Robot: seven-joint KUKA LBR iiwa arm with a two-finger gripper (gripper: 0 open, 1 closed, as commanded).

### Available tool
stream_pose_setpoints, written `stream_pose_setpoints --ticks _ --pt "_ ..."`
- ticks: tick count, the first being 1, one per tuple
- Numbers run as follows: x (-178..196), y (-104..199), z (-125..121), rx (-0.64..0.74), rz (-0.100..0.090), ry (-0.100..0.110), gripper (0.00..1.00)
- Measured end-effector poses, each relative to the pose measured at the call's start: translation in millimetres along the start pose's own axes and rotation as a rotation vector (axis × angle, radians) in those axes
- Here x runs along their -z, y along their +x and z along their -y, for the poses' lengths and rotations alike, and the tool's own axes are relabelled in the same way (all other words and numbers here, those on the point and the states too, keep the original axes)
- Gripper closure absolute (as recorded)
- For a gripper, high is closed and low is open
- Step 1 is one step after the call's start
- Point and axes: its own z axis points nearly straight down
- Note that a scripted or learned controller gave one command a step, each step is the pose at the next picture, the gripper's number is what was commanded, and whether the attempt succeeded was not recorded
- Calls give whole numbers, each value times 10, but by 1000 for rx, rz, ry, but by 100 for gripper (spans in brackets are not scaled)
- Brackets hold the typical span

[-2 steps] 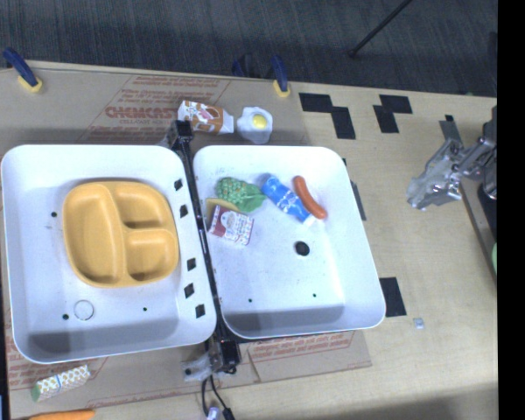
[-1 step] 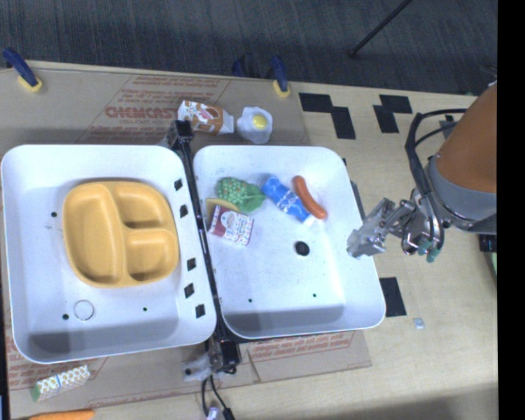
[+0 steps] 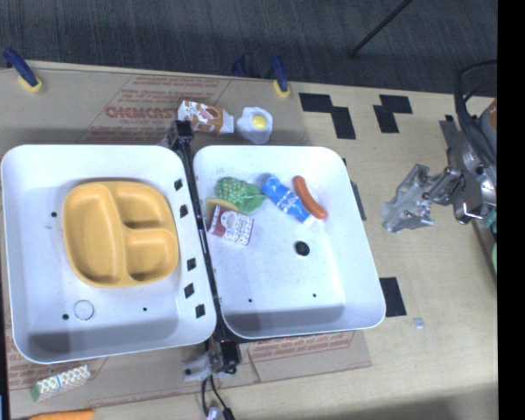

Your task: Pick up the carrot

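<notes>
The carrot [image 3: 309, 198] is a short orange stick lying at a slant in the right bin [image 3: 332, 300], near its back right corner. Its upper end touches a blue and white bottle [image 3: 283, 196]. My gripper [image 3: 405, 203] hangs over the bare bench to the right of that bin, well apart from the carrot. Its metal fingers [image 3: 416, 180] point left and stand open with nothing between them.
In the right bin also lie a green leafy item [image 3: 238, 191], a red and white packet [image 3: 232, 225] and a small dark spot [image 3: 302, 249]. The left bin [image 3: 26, 322] holds a yellow divided plate [image 3: 121, 232]. A small carton [image 3: 201, 116] and an egg-like toy [image 3: 255, 123] sit behind the bins.
</notes>
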Motion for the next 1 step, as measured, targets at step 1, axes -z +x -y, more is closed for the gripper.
stream_pose_setpoints --ticks 1 --pt "-1323 9 -6 -30 -6 -1 100"
